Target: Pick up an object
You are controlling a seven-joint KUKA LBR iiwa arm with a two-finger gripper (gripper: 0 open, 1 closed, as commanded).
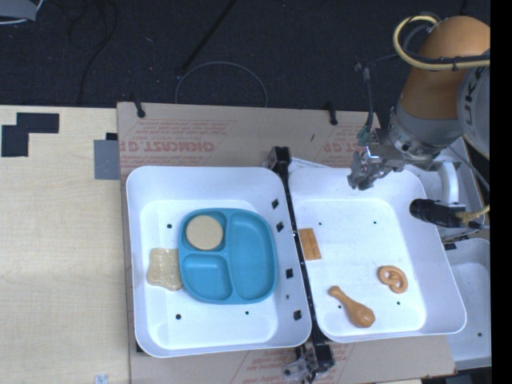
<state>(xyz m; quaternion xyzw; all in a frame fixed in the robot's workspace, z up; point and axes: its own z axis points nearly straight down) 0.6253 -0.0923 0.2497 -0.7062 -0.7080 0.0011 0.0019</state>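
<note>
two white bins (152,214) sit on a cardboard sheet (200,134); left of the cardboard, black (28,130) and grey (105,158) patches mark the wooden bench (56,278).

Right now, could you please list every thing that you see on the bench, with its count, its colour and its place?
left bin: 1, white, left half of the bench
right bin: 1, white, beside the left bin
divided plate: 1, blue, middle of the left bin
round cookie: 1, tan, in the plate's upper left compartment
pale flat piece: 1, beige, on the left bin floor at the plate's left edge
flat bar: 1, orange-brown, left side of the right bin
wooden spoon: 1, light brown, low in the right bin
pretzel: 1, brown, right of the spoon
arm: 1, grey and orange, upper right
pincer: 1, dark metal, over the right bin's far edge
</note>
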